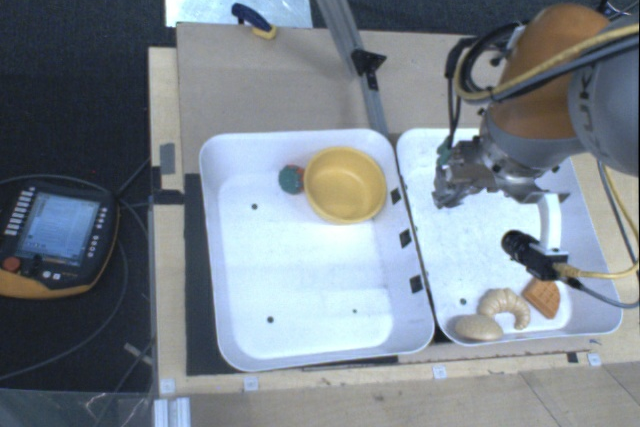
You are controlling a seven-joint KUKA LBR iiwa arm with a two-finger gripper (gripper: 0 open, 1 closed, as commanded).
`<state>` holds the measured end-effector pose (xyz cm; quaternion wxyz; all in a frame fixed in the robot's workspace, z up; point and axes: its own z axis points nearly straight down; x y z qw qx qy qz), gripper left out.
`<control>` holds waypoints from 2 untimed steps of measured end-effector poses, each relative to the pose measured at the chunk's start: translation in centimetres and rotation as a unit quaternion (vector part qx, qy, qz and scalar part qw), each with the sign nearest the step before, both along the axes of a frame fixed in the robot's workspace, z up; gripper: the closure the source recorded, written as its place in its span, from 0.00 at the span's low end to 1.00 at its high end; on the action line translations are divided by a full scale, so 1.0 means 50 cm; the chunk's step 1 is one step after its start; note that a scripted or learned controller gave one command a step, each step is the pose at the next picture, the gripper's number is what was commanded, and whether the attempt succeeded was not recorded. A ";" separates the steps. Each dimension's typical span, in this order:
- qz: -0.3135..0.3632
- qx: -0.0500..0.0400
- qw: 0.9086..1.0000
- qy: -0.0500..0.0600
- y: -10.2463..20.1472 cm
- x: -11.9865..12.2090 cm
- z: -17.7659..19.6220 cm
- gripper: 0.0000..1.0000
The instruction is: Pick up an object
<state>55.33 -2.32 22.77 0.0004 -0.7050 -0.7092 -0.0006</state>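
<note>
Over the right bin [470, 245], the tool [452, 185] hangs above bare floor.

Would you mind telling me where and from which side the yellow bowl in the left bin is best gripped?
Probably by its rim. The yellow bowl sits upright, mouth open to the top, so a descent from above with one finger inside and one outside the wall suits it. The near-right part of the rim looks best: the small green ball crowds the left side, and the bin's far wall is close behind it.
</note>
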 end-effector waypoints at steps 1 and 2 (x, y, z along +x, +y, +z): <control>-0.001 0.000 1.000 0.000 0.085 -0.007 -0.004 1.00; 0.000 0.000 1.000 0.000 0.190 -0.025 0.017 1.00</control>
